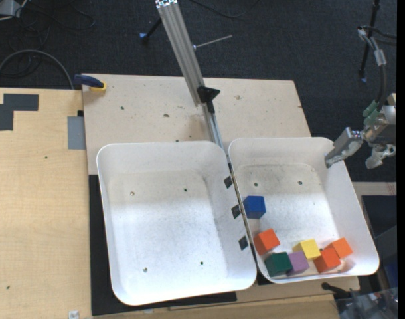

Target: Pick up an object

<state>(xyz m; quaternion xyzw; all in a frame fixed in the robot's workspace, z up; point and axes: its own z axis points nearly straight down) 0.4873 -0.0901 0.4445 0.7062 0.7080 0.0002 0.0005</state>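
The right bin (335,178) holds several small cubes. A blue cube (254,206) lies alone near the bin's left wall. An orange cube (267,240) sits below it. Along the front wall lie a green cube (277,264), a purple cube (297,262), a yellow cube (310,248), a red-orange cube (326,258) and another orange cube (342,247), packed close together. My gripper (352,145) hangs at the right bin's far right corner, over the rim and well away from all the cubes. Nothing shows in it.
The left bin (123,178) stands beside the right one. A slanted aluminium bar (182,52) runs from the top down to the gap between the bins. A blue and yellow clamp (89,82) sits at the board's back left corner.
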